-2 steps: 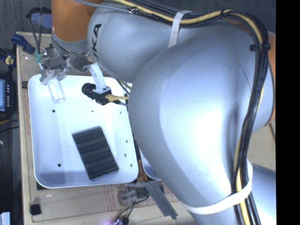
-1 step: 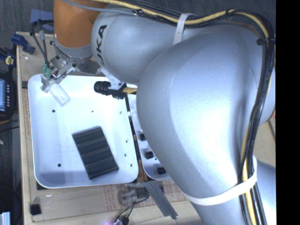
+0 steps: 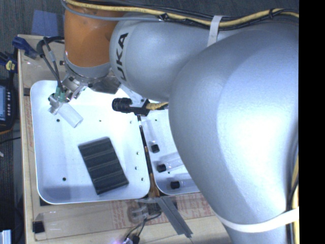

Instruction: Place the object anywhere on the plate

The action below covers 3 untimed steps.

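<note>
1. My end effector (image 3: 60, 99) hangs over the far left corner of the left bin (image 3: 43, 184). I cannot tell its state from this slanted view.
2. A small clear cylinder (image 3: 71, 115), seemingly a plastic tube or cup, lies tilted just beside and below my end effector. Whether it is in my hold or resting on the bin floor I cannot tell.
3. The plate (image 3: 103, 164), I judge, is the dark ribbed rectangular slab lying flat in the same bin, nearer the front and apart from the cylinder.
4. To do this step well, I should first confirm a firm hold, then carry the cylinder low across the bin and release it near the slab's middle.
5. The cylinder looks smooth, light and likely to roll; laying it along the ribs should keep it from rolling off.
6. The bin is glossy white with rounded corners; the slab is matte, with parallel grooves.
</note>
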Motion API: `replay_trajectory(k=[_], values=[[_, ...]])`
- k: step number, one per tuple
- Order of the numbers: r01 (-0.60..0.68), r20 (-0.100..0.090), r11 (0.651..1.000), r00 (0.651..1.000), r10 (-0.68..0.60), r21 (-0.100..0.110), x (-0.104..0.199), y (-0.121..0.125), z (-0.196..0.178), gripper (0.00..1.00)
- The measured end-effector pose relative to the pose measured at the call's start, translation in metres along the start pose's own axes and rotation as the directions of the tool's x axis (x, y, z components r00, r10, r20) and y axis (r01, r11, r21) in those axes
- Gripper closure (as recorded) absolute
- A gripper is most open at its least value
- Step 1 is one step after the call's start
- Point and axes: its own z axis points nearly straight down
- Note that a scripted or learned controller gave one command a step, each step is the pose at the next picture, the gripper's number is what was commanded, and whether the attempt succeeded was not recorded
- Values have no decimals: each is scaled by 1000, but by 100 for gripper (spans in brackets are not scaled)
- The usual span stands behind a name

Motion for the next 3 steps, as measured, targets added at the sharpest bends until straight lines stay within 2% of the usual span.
replay_trajectory(k=[1,2,3], values=[[-144,-1,990,990,144,2,38,-36,97,100],[-17,0,1000,1000,17,-2,-14,-128,27,100],[0,0,1000,1000,0,-2,59,-67,138,100]])
